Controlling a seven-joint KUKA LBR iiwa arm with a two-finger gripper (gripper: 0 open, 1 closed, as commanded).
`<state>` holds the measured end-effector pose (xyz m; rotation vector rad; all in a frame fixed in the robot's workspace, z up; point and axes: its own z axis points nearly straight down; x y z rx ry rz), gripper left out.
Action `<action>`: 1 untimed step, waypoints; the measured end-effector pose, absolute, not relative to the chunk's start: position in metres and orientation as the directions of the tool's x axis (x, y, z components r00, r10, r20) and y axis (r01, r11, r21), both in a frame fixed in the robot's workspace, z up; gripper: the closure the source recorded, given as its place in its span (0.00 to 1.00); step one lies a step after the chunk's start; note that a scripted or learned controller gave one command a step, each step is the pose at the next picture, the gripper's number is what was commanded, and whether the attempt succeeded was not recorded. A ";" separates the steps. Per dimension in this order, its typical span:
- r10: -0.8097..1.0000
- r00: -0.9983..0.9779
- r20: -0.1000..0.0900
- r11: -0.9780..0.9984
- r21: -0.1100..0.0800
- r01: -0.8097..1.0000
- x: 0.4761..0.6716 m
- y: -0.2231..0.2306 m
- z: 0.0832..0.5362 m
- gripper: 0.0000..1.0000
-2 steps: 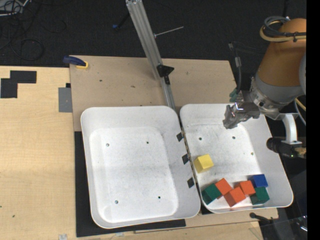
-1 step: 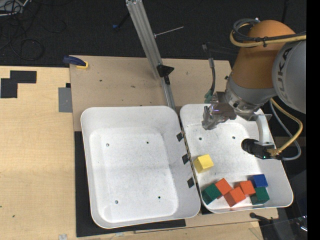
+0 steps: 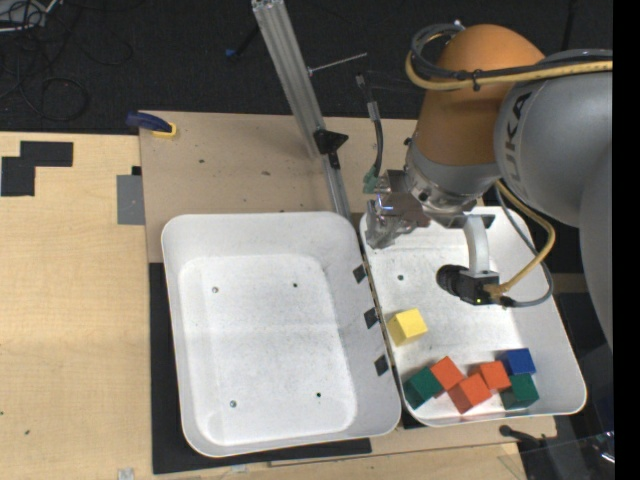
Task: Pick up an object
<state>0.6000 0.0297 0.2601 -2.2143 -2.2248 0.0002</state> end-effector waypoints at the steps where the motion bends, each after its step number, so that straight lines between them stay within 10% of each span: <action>1: 1.000 -0.005 0.002 0.005 -0.002 1.000 0.611 0.085 0.260 1.00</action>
